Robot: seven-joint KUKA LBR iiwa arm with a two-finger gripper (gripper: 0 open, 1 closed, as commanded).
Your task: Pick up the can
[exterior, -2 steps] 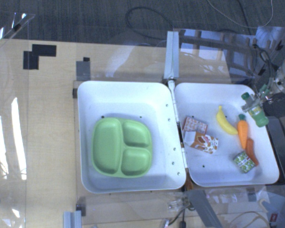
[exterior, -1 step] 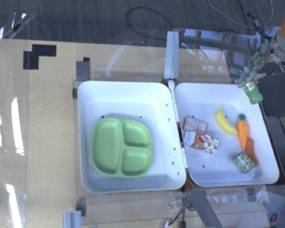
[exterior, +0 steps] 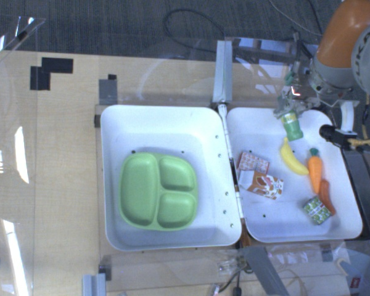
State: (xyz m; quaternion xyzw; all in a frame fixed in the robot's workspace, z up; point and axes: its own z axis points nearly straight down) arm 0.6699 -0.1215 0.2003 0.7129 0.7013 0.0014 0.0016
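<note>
The gripper (exterior: 288,111) is squeezing the top of the green can (exterior: 292,127) near the back of the right bin (exterior: 348,224). The can is sitting beside a banana (exterior: 292,158) and a carrot (exterior: 314,171). A green plate (exterior: 158,190) is lying in the left bin (exterior: 111,165).

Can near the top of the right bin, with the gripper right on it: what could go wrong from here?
1. The green can lies tilted close under the gripper, near the right bin's far wall; a round can like that may roll or slip out of a partial grasp.
2. The banana sits just below the can, with the carrot beside it; a nudged can could bump them.
3. Whether the can is actually gripped cannot be told, so a lift may come up empty.
</note>
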